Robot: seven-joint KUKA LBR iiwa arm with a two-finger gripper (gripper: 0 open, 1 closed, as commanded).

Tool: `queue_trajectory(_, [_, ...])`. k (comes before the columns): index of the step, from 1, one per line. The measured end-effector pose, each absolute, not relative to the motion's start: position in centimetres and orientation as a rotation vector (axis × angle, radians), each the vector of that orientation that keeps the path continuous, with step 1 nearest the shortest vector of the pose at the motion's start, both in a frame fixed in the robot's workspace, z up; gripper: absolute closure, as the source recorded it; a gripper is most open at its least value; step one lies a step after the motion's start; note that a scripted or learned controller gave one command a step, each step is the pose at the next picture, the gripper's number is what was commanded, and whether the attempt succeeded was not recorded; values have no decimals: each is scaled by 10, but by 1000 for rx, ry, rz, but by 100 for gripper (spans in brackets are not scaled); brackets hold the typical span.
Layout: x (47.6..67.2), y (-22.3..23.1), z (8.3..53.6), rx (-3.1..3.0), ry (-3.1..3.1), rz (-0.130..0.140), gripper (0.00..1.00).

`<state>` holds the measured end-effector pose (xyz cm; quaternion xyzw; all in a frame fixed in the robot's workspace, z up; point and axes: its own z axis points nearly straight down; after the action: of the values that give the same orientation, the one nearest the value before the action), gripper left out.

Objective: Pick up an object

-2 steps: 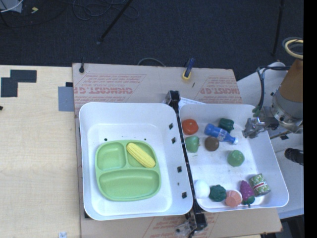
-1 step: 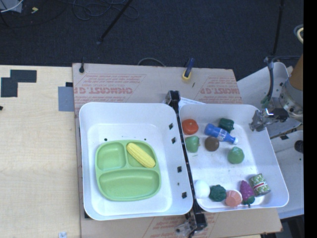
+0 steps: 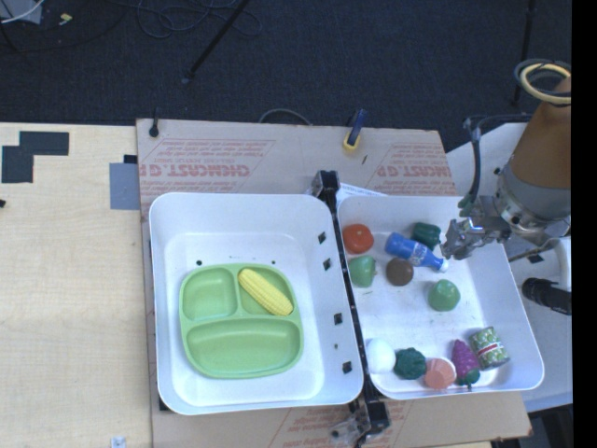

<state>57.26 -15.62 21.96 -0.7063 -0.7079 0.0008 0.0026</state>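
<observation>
The right bin holds several small toys: a red ball, a blue bottle, a dark green piece, a brown ball and a green ball. My gripper hangs over that bin's upper right part, just right of the blue bottle and the dark green piece. Nothing shows between its tips. The arm comes in from the right.
The left bin bears a green divided plate with a yellow corn cob in its upper right section. Along the right bin's front edge lie a white ball, a dark green lump, a pink piece, purple grapes and a green can.
</observation>
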Motion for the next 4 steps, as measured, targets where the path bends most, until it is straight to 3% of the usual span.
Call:
queue_trajectory(2, [526, -46, 229, -2212, -2223, 2, 100])
queue_trajectory(3, [512, 4, 237, -2212, -2223, 3, 100])
queue_trajectory(4, [510, 25, 233, -2216, -2221, 5, 100])
